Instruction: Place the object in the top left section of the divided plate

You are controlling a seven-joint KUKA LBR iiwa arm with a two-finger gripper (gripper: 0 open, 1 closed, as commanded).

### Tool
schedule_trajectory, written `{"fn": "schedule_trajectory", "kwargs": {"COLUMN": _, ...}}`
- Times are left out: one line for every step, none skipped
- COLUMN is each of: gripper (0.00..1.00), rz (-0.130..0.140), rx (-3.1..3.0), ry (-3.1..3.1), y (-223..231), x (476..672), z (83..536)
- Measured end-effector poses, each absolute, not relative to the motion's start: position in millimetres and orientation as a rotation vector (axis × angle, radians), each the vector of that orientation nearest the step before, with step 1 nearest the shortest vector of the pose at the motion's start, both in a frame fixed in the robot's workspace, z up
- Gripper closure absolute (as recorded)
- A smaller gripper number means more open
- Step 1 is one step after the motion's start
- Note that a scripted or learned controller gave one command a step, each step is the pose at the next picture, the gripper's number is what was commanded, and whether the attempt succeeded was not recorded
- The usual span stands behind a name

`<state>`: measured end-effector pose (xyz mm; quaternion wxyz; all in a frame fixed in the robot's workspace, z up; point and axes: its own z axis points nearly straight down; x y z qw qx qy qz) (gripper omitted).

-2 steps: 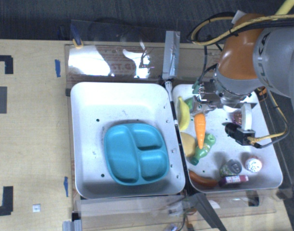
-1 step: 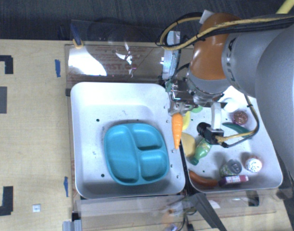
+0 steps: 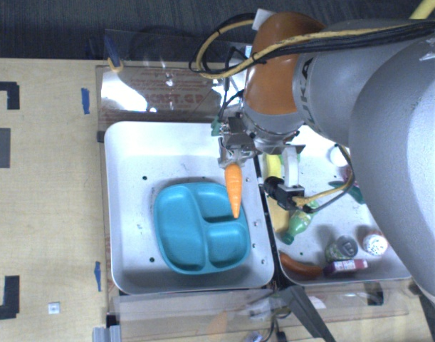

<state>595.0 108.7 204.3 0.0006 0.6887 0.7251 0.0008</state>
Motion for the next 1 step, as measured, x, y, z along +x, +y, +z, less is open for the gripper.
{"fn": "schedule_trajectory", "kwargs": {"gripper": 1.0, "rz": -0.004, "rx": 2.08, "ry": 2.358, "y": 116.4, "x": 575.3, "z": 201.0}}
